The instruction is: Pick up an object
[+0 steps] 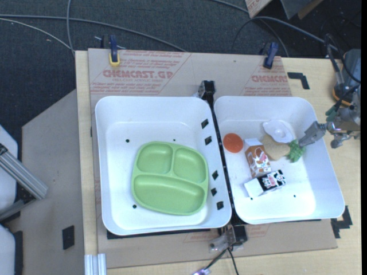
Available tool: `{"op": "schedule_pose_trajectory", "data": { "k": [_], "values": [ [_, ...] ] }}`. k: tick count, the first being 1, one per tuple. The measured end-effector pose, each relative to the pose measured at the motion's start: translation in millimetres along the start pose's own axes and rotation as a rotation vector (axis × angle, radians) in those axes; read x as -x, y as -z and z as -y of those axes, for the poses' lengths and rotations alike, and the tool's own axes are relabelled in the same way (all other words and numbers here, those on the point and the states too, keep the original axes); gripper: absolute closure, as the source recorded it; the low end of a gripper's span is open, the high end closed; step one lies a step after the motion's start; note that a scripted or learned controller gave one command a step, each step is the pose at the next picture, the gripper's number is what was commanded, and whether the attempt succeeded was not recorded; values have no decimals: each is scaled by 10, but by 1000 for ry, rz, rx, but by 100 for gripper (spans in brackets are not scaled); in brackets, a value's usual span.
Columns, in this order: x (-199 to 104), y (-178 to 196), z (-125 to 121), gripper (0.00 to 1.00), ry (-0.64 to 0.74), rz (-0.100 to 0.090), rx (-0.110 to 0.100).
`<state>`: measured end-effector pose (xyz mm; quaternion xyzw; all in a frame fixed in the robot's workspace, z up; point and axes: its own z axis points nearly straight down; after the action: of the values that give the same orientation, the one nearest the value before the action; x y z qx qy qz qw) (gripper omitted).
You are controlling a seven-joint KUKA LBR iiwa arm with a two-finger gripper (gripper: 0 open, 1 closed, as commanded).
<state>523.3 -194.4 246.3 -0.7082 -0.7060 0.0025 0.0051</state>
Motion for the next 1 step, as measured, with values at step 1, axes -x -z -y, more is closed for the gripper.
{"op": "schedule_pose_trajectory", "data": {
  "k": [1],
  "values": [
    [-5, 48, -20, 0, 3, 3, 9]
  ]
}}
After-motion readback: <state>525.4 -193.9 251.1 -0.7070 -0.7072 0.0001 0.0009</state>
